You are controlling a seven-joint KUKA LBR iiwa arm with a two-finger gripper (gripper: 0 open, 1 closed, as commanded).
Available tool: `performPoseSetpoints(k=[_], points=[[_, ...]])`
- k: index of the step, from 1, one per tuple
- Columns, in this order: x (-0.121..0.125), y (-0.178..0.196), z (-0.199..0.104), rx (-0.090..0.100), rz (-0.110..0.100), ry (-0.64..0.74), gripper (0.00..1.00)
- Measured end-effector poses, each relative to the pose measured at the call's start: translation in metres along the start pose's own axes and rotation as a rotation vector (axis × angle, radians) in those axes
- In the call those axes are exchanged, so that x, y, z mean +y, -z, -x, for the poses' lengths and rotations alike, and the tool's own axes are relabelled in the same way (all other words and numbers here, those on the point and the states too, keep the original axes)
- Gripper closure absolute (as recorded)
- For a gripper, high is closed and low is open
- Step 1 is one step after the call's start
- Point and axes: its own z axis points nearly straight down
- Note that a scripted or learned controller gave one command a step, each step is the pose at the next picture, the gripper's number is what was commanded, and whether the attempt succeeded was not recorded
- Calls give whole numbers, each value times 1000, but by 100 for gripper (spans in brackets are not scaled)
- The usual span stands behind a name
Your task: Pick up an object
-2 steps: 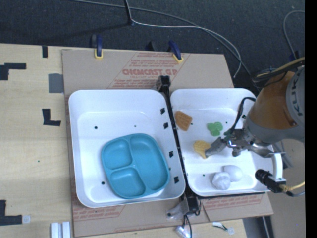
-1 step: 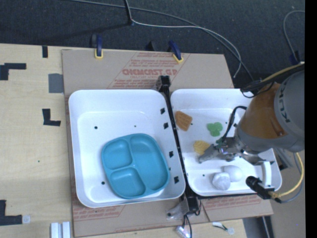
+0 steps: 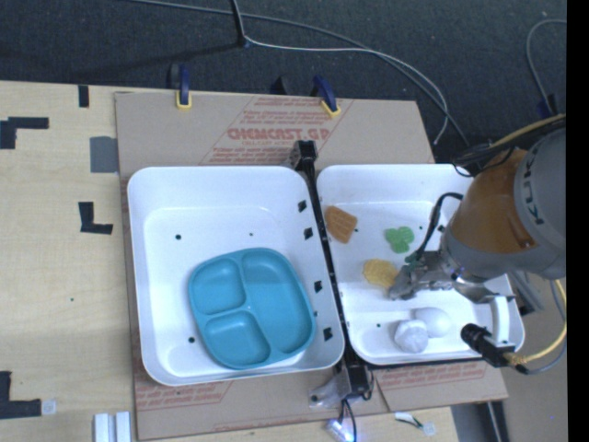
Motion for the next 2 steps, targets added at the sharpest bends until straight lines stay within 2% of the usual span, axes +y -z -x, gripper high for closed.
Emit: performPoseSetpoints(k=[1,2], points=[[2,43,6,0,2,0,100],[2,105,9,0,4,1,100]])
